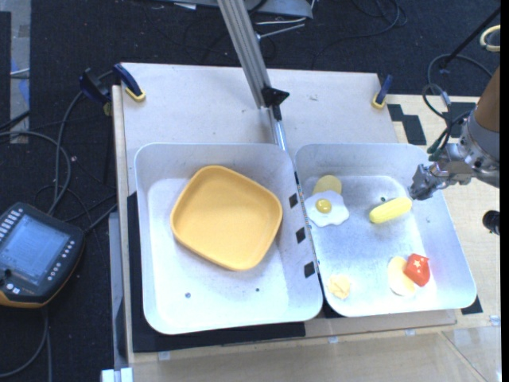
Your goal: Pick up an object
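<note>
The right bin (445,237) holds several toy foods. A yellow banana-like piece (390,210) lies near its upper right. A fried egg (327,209) lies beside a small yellow round piece (327,185) at the upper left. A red tomato on a pale slice (410,272) sits at the lower right, and a small pale yellow lump (340,286) at the lower left. My gripper (421,185) hangs over the bin's right rim, just right of and above the banana piece, with nothing seen between its fingers.
The left bin (159,293) holds a large yellow square plate (227,216). A metal pole (246,42) slants down to the divide between the bins. Clamps sit at the bench's back corners. A teach pendant (32,253) lies off the bench at left.
</note>
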Controlling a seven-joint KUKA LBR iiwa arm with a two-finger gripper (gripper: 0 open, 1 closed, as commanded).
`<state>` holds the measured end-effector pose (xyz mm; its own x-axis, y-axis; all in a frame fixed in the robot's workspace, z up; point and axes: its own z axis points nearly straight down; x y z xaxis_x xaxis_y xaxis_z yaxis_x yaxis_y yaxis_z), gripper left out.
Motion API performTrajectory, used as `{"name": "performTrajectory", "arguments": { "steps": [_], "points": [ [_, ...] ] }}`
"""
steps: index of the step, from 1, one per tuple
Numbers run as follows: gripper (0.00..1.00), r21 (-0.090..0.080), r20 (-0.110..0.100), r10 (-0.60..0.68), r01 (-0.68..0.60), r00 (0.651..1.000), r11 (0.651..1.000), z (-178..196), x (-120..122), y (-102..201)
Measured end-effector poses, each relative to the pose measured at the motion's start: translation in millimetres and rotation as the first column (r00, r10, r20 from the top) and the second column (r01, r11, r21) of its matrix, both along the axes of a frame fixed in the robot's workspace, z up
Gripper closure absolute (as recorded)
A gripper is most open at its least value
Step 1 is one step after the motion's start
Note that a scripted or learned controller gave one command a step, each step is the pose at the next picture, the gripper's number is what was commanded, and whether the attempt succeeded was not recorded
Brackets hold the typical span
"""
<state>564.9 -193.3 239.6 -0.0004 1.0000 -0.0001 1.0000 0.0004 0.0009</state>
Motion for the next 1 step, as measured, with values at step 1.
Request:
{"name": "performTrajectory", "arguments": {
  "steps": [1],
  "points": [
    [1.0,0.001,-0.001,0.003,-0.003,1.0,1.0,1.3,-14.0,43.4]
  ]
}}
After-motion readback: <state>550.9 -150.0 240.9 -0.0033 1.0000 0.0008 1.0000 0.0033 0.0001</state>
